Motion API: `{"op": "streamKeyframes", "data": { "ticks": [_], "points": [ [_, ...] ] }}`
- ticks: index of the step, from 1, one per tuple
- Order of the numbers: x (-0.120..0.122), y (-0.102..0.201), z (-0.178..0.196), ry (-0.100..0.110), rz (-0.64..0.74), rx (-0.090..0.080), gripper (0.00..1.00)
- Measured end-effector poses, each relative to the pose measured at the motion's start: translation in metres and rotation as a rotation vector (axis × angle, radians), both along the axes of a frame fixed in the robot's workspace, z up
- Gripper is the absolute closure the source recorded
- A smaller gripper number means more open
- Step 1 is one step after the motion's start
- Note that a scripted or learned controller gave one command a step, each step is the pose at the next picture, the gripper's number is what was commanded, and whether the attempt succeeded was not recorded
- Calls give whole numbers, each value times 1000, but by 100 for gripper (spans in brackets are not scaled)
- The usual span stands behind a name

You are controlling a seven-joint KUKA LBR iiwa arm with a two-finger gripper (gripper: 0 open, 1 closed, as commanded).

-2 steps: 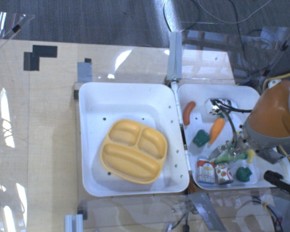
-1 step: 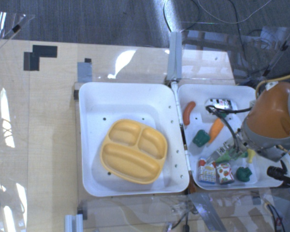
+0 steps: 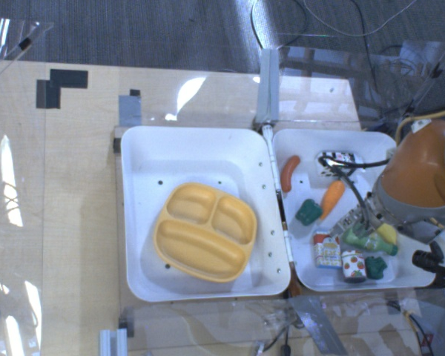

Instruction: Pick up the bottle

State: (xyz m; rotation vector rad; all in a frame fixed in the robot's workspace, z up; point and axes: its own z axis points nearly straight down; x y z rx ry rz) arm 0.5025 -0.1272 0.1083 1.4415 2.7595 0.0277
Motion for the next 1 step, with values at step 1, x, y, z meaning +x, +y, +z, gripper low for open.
{"op": "streamKeyframes", "data": {
  "ticks": [1],
  "points": [
    [-7, 29, -9, 2, -163, -6, 100]
  ]
}}
